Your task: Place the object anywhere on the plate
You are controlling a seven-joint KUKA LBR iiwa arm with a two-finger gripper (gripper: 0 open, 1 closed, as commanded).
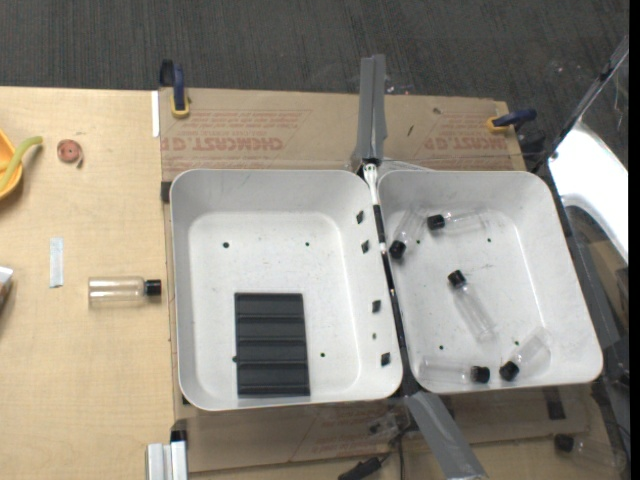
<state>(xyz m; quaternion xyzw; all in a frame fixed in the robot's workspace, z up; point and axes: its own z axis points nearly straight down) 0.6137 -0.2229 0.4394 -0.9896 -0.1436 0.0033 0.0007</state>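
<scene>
Gripper of mine, open or closed, I cannot tell, while the clear black-capped bottles (472,306) lie scattered in the right bin (556,230), well apart from the black ridged plate (270,345) in the left bin (196,230).

Dark grey carpet floor (300,23) lies behind the wooden bench (80,368)

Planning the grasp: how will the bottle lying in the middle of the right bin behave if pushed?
The bottle lies on its side and looks round, so it would probably roll. Its clear body suggests light, smooth plastic, likely slippery. The bin wall should stop it.
</scene>
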